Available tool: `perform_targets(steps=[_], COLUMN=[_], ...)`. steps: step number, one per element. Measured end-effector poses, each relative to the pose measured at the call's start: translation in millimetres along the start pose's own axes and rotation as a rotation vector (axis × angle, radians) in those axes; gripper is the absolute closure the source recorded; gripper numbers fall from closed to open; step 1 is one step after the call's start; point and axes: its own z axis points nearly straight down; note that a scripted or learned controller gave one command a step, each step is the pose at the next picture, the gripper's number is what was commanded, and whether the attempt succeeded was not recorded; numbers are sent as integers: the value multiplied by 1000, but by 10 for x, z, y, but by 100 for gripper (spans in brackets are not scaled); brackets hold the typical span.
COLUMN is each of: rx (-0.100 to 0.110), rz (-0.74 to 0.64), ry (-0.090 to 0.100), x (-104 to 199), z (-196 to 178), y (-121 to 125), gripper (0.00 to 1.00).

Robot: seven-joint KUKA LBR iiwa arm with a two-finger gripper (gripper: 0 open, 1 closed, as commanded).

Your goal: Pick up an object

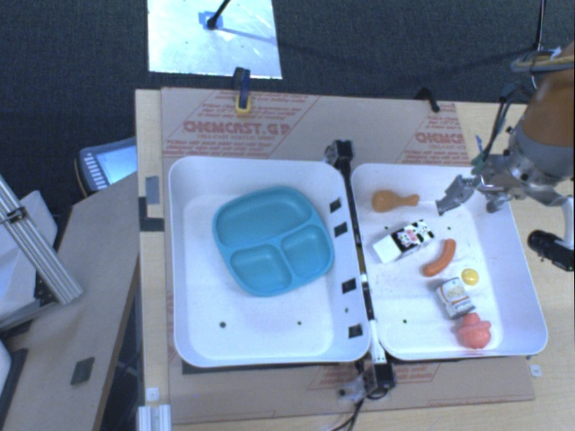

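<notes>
The hand (467, 191) hovers over the upper right of the right bin (521, 241), fingers spread fairly wide with nothing between them. Nearest target looks like the drumstick (393, 201), lying just to its left, long axis running left-right. Below sit the cow-print box (404, 241) and the sausage (439, 258), angled diagonally. The blue plate (272, 251) sits in the left bin.

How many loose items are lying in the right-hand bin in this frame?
6. A drumstick at top left, a cow-print carton mid-left, a sausage at centre, a small yellow piece, a can, and a pink toy at the bottom. None looks hidden.
</notes>
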Motion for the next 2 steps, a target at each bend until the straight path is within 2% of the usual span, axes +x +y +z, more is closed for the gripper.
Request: perform_targets(steps=[1,2], rx=[3,-2], rz=[2,4], ry=[1,1], x=[84,52], z=[492,1087], y=[-60,-73], gripper=[0,0])
